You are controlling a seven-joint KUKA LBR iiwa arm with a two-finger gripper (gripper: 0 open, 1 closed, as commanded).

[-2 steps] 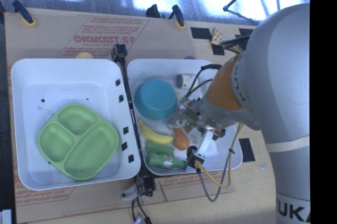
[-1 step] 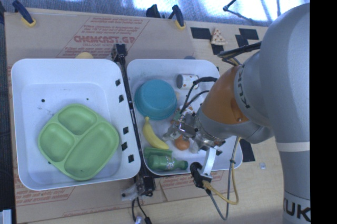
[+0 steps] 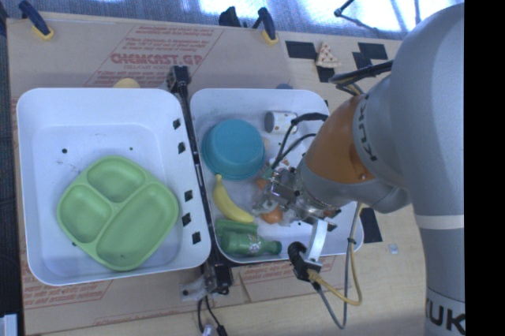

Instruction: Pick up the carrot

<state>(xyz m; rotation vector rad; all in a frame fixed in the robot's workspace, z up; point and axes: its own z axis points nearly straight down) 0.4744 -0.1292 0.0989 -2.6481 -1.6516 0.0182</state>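
Orange and small, the carrot lies in the right bin, on the bin floor just right of the banana and above the right end of the green bottle. The hand is down in the same bin, directly over the carrot and touching it or almost touching it; only a bit of orange shows under the metal parts. Whether the hand is spread or pressed together I cannot tell, because the wrist and cables cover it, and I cannot say if the carrot is between its tips.

Far from the carrot in the same bin, a blue bowl stands upside up near the left wall, and a small white cup lies at the far side. The left bin carries a green divided plate.

On the brown cardboard that covers the desk, behind the left bin, red print reads "CHEMCAST GP", with smaller red lines too blurred to read. On the grey arm, part of the word "KUKA" shows on the orange band, and the letters "KU" show again at the near right corner.
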